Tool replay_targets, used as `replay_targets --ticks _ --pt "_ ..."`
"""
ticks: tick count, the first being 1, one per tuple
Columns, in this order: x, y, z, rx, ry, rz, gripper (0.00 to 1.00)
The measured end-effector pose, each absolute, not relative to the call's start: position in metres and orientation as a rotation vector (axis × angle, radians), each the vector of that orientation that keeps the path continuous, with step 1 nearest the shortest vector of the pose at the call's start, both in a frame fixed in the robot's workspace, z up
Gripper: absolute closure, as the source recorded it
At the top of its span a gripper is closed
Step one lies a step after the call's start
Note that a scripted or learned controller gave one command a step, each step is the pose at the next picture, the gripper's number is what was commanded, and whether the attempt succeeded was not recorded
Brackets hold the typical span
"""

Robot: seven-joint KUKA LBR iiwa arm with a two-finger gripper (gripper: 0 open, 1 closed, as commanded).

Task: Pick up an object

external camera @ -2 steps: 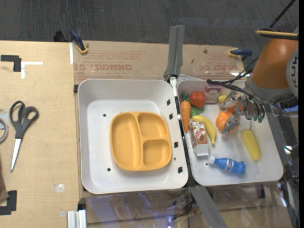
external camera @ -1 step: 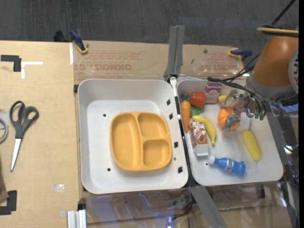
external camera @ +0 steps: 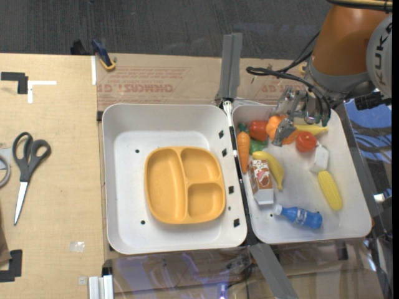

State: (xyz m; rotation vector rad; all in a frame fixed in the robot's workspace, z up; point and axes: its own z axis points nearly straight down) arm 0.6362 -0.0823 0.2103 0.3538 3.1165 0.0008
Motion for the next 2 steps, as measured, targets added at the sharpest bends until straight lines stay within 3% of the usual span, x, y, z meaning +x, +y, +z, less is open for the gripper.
replay_targets --ticks 2 --pt "0.526 0.004 0.285 1.156 2.921 -0.002 1.0"
